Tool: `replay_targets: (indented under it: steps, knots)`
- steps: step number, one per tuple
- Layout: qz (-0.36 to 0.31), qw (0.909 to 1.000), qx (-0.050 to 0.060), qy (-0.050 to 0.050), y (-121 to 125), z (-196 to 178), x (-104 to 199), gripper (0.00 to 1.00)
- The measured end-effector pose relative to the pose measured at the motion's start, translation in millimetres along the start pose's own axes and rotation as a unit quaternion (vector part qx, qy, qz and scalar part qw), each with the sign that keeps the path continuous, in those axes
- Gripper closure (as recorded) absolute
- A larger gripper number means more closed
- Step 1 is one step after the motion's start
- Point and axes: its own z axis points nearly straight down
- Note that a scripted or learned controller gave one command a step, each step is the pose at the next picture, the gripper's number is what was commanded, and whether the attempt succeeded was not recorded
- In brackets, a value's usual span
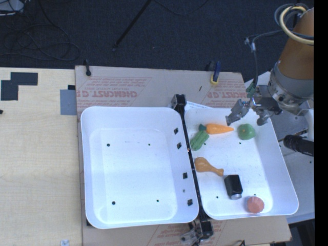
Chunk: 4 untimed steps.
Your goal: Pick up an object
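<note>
End effector open above green ball, carrot beside.

Five small objects lie in right bin.

Even bright light, slightly soft focus
</note>
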Motion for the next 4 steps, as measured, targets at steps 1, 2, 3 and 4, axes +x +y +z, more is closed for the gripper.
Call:
replay_targets:
  steps: [1,2,3,4]
  knots:
    - [-0.001,1.0,-0.002,0.0,-28.0,-141.0,41.1,0.0]
    - [0.0,1.0,0.001,-0.001,58.7,-217.7,52.1,0.0]
    - [-0.002,0.9999,0.01,-0.002,57.3,-220.8,52.1,1.0]
    - [0.0,1.0,0.007,0.0,34.0,-213.4,92.9,1.0]
